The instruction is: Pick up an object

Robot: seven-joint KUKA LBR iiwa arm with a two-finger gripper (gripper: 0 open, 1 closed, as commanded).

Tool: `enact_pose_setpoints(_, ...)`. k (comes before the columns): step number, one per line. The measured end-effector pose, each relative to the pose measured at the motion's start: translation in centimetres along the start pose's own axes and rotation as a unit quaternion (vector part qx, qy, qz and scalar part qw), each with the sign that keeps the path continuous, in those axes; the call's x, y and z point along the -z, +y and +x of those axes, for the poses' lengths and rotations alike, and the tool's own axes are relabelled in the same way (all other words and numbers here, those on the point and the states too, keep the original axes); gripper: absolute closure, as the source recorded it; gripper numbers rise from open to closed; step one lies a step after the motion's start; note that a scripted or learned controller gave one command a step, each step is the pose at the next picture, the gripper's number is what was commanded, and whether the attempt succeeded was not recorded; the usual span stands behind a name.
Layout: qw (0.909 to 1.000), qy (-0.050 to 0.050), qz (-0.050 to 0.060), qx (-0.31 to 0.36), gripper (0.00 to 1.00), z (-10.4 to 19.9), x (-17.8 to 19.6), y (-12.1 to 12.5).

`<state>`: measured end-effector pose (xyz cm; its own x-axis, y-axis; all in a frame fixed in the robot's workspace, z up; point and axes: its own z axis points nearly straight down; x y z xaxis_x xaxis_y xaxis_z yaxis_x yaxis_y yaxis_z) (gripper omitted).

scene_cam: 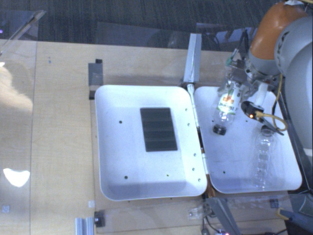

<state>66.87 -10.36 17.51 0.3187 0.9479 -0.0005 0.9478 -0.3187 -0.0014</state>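
Tilted clear bottle (226,106), dark cap down

We see two white bins (105,146) side by side on the wooden desk (54,131), dark carpet (122,4) beyond.

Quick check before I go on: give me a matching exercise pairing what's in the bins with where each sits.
Things:
1. dark ribbed block
2. labelled bottle
3. clear bottle
4. gripper

Places:
A. right bin, along its right side
B. left bin, near the middle
C. over the right bin's far edge
D. right bin, upper left, dark cap toward the camera

Pairs: 1-B, 2-D, 3-A, 4-C
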Motion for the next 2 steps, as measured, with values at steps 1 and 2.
enact_pose_setpoints(1, 0.997, 0.003, -0.007, -0.077, 1.0, 0.9, -0.3, -0.2)
enact_pose_setpoints(2, 0.9973, 0.003, -0.009, -0.073, 1.0, 1.1, 0.8, -0.1)
